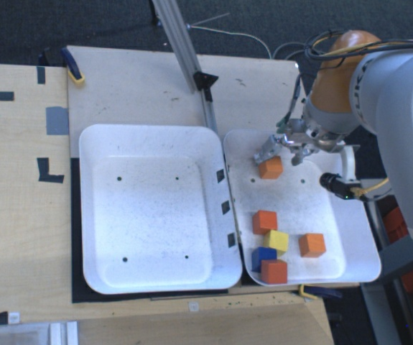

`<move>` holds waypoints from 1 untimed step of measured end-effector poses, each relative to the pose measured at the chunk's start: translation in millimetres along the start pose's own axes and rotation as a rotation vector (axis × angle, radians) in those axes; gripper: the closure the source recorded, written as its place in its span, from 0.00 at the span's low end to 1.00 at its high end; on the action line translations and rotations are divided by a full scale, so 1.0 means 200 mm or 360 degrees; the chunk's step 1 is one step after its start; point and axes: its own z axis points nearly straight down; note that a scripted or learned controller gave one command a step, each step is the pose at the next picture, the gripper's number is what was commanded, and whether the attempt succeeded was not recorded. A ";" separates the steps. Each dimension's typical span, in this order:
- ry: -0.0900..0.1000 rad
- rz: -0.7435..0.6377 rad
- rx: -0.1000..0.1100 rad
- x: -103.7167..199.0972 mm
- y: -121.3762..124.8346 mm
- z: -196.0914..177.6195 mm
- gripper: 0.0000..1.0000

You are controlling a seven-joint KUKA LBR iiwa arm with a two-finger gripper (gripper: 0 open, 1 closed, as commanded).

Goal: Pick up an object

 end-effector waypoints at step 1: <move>-0.0005 0.0000 -0.0013 0.11 -0.04 0.24 0.00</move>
